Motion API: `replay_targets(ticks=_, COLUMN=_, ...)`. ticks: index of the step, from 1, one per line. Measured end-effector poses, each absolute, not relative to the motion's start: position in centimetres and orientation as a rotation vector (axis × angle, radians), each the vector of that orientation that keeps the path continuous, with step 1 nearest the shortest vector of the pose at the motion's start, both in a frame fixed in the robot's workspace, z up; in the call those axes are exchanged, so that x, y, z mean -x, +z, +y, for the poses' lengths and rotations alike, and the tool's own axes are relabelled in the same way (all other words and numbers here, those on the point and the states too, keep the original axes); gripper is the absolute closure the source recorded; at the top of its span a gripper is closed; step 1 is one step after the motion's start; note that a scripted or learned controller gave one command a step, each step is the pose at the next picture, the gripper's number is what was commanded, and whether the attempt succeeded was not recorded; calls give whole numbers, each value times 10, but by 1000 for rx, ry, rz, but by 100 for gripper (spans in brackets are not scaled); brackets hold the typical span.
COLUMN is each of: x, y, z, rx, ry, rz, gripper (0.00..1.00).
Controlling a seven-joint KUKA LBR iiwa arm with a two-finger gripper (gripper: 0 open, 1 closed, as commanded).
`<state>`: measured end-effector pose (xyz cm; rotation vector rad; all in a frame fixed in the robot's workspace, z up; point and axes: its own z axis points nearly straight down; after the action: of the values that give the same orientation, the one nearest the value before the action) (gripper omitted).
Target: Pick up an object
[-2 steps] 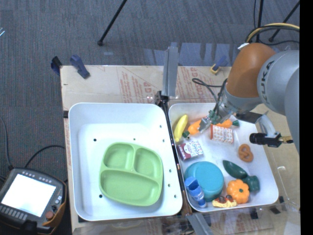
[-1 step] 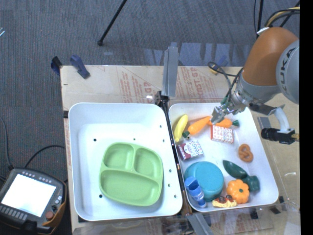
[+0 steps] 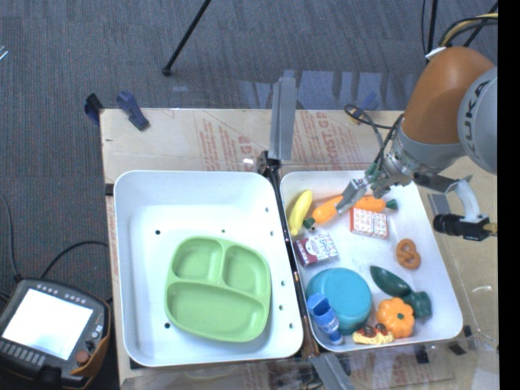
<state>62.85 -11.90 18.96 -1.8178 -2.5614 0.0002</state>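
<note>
My gripper (image 3: 365,194) hangs low over the back of the right bin (image 3: 435,242), fingers spread and nothing visibly between them. One fingertip (image 3: 349,201) is just beside the right end of an orange carrot (image 3: 325,211). Directly in front of the gripper lies a red-and-white checkered box (image 3: 370,223) with an orange top. A yellow banana (image 3: 299,210) lies left of the carrot against the bin wall.
The right bin also holds a small carton (image 3: 317,248), a pretzel (image 3: 408,253), a blue bowl (image 3: 345,295), a blue cup (image 3: 325,315), a dark green vegetable (image 3: 390,281) and an orange pumpkin (image 3: 396,317). A green divided plate (image 3: 219,287) lies in the left bin (image 3: 138,218).
</note>
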Motion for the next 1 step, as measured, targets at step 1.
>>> replay_targets(ticks=1, x=-621, y=85, z=-88, rx=2071, ry=5, rz=-2353, gripper=0)
